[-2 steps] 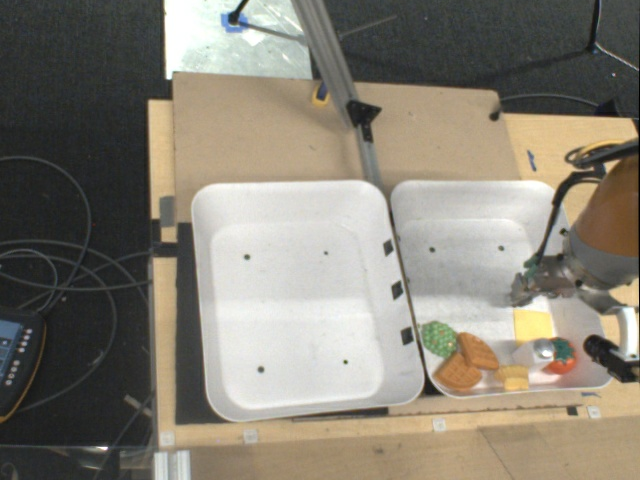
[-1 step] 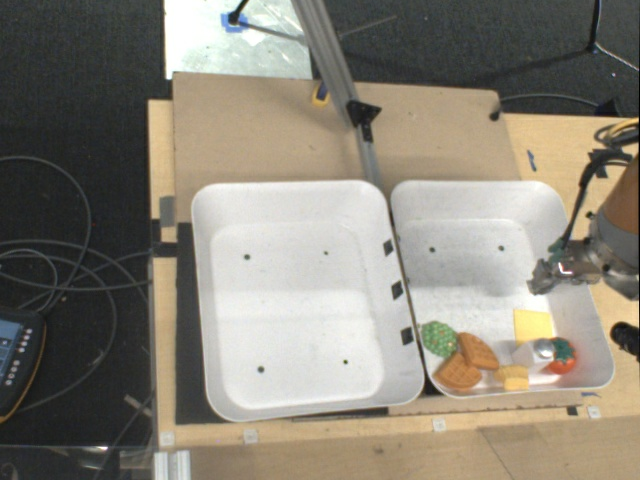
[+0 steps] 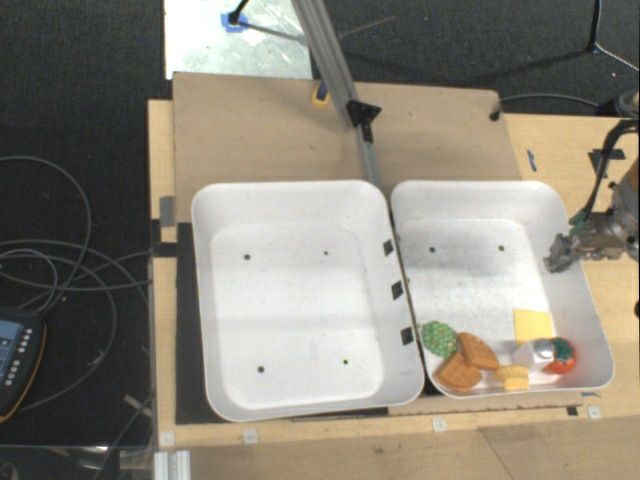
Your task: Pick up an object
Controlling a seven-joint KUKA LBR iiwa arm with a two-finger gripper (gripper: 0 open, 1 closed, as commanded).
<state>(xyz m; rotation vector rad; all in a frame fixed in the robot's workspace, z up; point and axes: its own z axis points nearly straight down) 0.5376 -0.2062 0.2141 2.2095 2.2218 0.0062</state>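
Well, my gripper hangs over the right rim of the right bin. I cannot tell if it is wide or narrow from here. It holds nothing that I can see.

The toys sit well apart from me, bunched in the near corner: a green piece, two brown waffle pieces, a yellow block and a red and white thing. They are packed tight, so I might bump one and push the rest away. I might hit the bin wall too. The yellow block lies flat, so I think I could slip off it.
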